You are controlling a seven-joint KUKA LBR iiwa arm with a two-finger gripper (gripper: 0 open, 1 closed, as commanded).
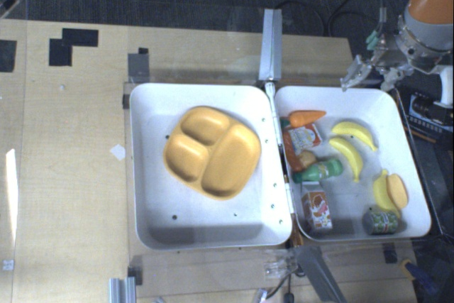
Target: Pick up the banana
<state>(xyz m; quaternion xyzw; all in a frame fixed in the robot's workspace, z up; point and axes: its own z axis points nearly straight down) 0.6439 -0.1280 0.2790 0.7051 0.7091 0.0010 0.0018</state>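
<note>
In the left bin (pixel 142 174) lies a yellow three-part tray (pixel 213 150), a little above centre. The right bin (pixel 411 152) holds the rest: a carrot (pixel 306 117) at its upper left, a snack packet (pixel 302 140) and a green bottle (pixel 319 169) below it, and a small carton (pixel 317 209) near the bottom. The banana (pixel 352 143) lies in the middle of this bin, just right of the packet. Further right sit a yellow-and-orange toy (pixel 391 191) and a can (pixel 383 221). My gripper (pixel 369 67) hangs above the right bin's upper rim, well apart from the banana; I cannot tell how it stands.
</note>
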